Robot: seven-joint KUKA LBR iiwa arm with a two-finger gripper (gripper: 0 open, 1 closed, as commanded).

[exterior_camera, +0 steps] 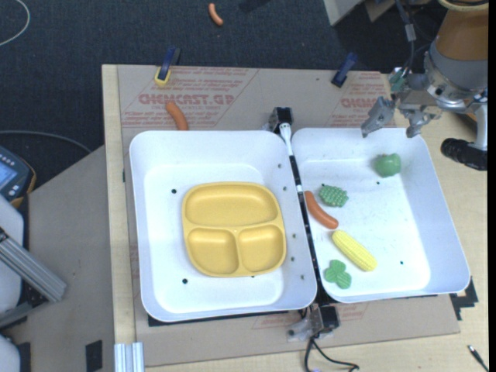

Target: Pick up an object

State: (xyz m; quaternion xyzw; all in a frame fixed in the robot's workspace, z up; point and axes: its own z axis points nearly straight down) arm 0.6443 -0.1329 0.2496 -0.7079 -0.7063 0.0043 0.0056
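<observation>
The two white bins are sitting side by side on the cardboard-covered tabletop [232, 91], and the split between them looks deliberate: the left bin [155, 208] is carrying a yellow divided plate [232, 228] lying flat near its middle, while the right bin [434, 223] is holding the loose toy foods, so any of those is a fair candidate for the pick. A green round piece [387, 164] is lying near the bin's far right part, apart from the rest. A green knobbly piece [334, 196] and an orange sausage [320, 210] are lying just beside each other close to the divider between the bins, a yellow corn cob [354, 250] is lying at a slant below them, and a small green leafy piece [337, 273] is sitting near the front rim. Another orange sausage [177, 115] is lying out on the cardboard beyond the left bin, and a third [215, 14] on the dark floor. The arm is reaching in from the right with its wrist pointing down, and the claw [394, 124] is hanging over the far edge of the right bin with its two fingers spread apart and nothing between them. It is hovering above and just beyond the green round piece, which seems the nearest target; a descent toward it would be my guess for the next step, since nothing is gripped yet.
</observation>
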